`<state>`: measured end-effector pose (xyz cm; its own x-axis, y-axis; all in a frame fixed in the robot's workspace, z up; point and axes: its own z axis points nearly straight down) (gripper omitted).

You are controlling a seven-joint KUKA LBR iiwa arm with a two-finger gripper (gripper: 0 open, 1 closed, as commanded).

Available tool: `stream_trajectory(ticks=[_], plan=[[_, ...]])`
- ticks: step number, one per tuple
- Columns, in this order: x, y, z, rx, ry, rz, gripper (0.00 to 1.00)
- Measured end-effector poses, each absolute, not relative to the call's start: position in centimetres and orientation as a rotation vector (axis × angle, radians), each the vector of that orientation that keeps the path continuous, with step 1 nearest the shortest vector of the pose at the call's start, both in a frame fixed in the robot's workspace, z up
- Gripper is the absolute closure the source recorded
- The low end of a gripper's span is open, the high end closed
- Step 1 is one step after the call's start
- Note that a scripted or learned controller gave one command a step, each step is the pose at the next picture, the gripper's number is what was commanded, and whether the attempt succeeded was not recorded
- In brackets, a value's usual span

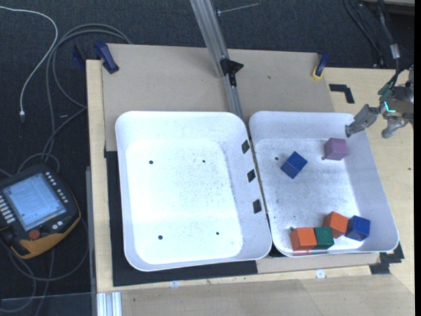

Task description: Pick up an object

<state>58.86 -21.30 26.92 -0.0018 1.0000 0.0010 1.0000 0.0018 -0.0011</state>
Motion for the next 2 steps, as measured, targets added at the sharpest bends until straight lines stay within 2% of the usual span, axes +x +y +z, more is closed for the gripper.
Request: stream_trajectory(ticks=[1,2], plan=[[61.4,-15.4,13.3,-2.210,-2.219,0.005,0.00],[61.0,-8.3,9.7,-2.208,-2.224,0.001,0.00]])
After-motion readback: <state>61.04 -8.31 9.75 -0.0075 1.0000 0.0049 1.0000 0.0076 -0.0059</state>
